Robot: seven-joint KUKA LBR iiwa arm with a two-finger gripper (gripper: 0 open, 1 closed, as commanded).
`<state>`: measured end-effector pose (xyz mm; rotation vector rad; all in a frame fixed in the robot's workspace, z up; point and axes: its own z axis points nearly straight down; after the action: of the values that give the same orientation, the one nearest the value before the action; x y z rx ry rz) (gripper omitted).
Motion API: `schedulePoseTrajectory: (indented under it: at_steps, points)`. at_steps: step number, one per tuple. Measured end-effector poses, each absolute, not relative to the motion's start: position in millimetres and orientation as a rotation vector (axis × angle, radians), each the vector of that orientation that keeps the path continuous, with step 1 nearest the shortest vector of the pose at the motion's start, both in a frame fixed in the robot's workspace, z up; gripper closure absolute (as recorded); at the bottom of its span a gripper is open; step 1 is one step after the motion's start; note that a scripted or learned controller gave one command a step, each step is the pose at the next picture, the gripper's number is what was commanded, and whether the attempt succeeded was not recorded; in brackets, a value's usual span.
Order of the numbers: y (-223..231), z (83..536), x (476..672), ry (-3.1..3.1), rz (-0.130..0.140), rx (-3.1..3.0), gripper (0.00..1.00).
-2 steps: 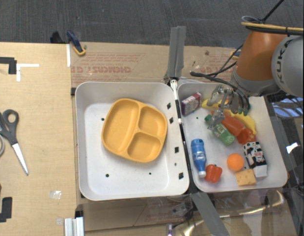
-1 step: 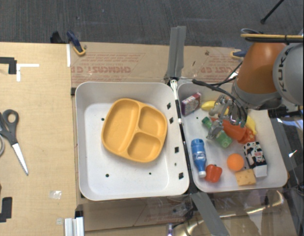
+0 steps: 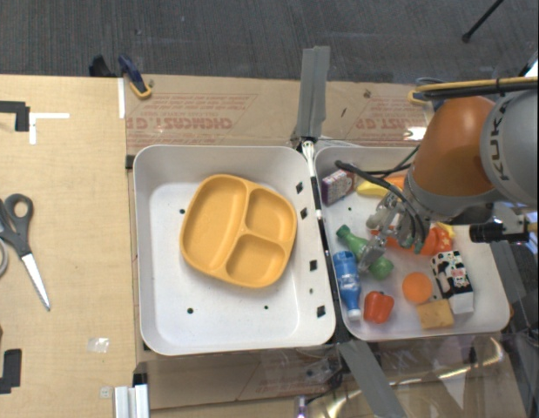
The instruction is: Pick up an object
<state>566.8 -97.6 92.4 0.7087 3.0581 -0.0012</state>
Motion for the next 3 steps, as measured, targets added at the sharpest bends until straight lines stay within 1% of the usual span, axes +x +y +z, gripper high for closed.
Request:
schedulePoseTrajectory:
  at_steps: [1, 2, 3]
  points:
    - [-97.6, 92.5, 563.1, 3.022, -0.007, 0.846, 0.0]
    - [-110.0, 92.8, 620.1, 2.989, 0.0, 0.955, 0.0]
    - [-102.3, 92.0, 560.5, 2.96, -0.003, 1.049, 0.0]
